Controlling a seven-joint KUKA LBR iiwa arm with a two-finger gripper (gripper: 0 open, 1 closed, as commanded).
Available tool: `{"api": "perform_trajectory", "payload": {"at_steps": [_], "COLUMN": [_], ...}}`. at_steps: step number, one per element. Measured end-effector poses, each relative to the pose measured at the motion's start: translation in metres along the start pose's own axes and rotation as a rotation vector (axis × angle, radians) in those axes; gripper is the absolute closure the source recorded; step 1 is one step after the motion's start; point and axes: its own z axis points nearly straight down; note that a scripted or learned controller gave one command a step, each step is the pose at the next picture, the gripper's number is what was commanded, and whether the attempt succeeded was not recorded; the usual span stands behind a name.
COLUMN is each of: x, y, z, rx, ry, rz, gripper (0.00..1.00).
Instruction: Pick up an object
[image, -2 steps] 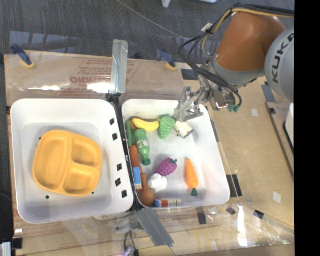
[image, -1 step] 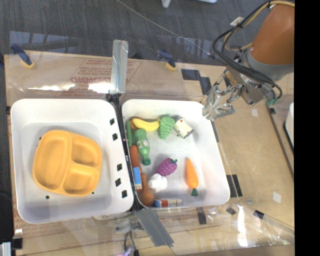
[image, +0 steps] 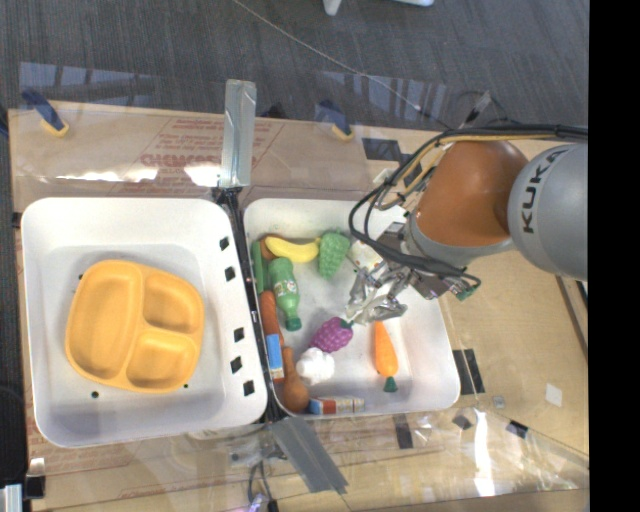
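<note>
The arm (image: 500, 205) reaches in from the right, its orange band above the wrist hanging over the upper right corner of the right bin (image: 432, 385), with black cables looped around the wrist. From there the wrist points down and to the left, so that the gripper (image: 372, 300) sits over the middle of that bin, its metal fingers (image: 360, 291) low above the white floor. Whether those fingers are spread or pressed together cannot be told, for the metal parts blur into each other, and nothing can be seen pinched between them. The nearest things are the purple grapes (image: 333, 335), just below and left of the fingertips and close to touching them, and the carrot (image: 386, 349), which lies just below the gripper with its green end toward the near wall. Above and left of the gripper lie a green lumpy toy (image: 333, 252) and a banana (image: 289, 247) near the far wall. A green bottle (image: 284, 291) lies to the left, well apart from the fingers, and more small toys line the left wall. A white lump (image: 316, 366) rests below the grapes. The left bin (image: 40, 260) holds a yellow tray (image: 135, 325) with three compartments.
</note>
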Motion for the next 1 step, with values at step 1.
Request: {"api": "perform_trajectory", "payload": {"at_steps": [1], "x": [-0.0015], "y": [-0.0028], "z": [-0.0053], "rx": [0.009], "ry": [-0.006], "rz": [0.001], "gripper": [0.00]}}
